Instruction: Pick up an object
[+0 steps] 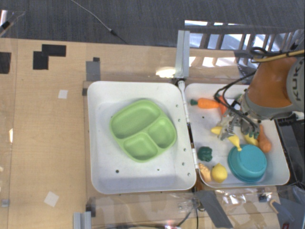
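Two Bins, Crowded Right Bin at Gripper

Two shallow white bins sit side by side on the bench. Left bin (102, 175): contains one green divided tray (143, 129) with three compartments, lying tilted near the middle. Right bin (281, 178): contains an orange carrot (208, 103) near the far left corner, a dark green broccoli piece (205, 153), a yellow lemon (219, 173) by the near wall, a teal bowl (247, 163) upside down, and a second orange piece (264, 141) beside the bowl. Small yellow pieces (234, 140) lie just beside the gripper (232, 127), close to the bowl's rim. The gripper is down among these items; cables and the wrist obscure it, so whether it is open or closed cannot be determined. No item is visibly held.
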Available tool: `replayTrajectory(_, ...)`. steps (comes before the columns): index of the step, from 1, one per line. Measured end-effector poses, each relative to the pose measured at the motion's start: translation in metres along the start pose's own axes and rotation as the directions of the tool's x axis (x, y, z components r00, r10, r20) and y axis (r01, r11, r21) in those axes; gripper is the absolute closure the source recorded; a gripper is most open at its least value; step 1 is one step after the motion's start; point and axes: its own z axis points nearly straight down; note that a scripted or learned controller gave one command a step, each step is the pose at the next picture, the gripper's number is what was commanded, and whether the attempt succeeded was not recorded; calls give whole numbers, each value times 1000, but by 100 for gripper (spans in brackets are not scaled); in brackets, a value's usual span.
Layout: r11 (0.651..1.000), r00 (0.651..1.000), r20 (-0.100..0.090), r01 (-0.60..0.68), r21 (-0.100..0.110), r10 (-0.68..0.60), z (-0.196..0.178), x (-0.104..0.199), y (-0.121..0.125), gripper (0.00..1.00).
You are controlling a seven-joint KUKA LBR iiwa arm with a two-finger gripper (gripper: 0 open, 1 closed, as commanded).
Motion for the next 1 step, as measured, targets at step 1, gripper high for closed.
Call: replayTrajectory(1, 999, 999, -9, -50, -3, 50, -123, -1, 54, 100)
